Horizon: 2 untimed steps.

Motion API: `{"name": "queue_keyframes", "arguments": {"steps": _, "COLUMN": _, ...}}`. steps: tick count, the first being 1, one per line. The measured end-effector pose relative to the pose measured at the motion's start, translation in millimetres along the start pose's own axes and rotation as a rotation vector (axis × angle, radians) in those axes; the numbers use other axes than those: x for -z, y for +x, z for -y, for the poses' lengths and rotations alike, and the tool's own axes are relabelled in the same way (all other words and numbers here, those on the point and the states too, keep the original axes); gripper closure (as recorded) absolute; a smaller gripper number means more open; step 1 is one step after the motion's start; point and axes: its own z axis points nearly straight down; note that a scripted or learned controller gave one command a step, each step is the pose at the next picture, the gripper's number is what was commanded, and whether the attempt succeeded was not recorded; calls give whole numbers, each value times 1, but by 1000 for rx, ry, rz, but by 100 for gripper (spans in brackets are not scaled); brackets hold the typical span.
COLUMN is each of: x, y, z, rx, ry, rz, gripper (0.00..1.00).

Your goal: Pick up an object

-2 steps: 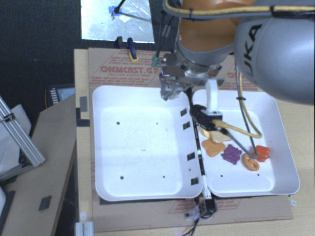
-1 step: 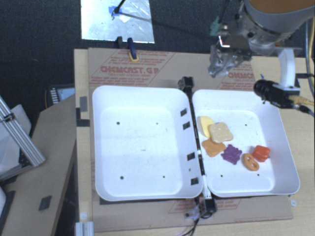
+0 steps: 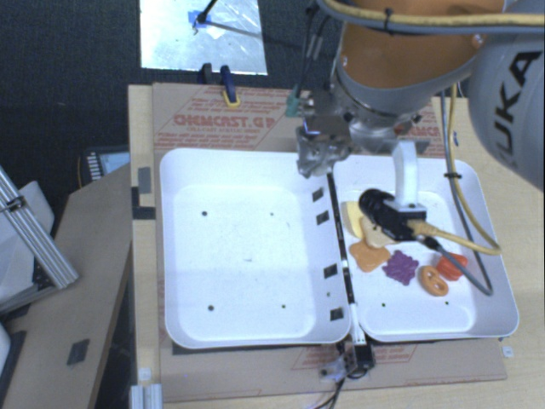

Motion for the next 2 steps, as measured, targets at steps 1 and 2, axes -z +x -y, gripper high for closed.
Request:
{"name": "queue_keyframes", "arguments": {"steps": 1, "x": 32, "y": -40, "z": 38, "rx": -11, "ry": -9, "rz": 0, "gripper": 100}}
{"name": "queue_keyframes", "arguments": {"steps": 2, "x": 119, "y": 13, "z": 27, "rx": -2, "ry": -15, "rz": -4, "gripper": 100}}
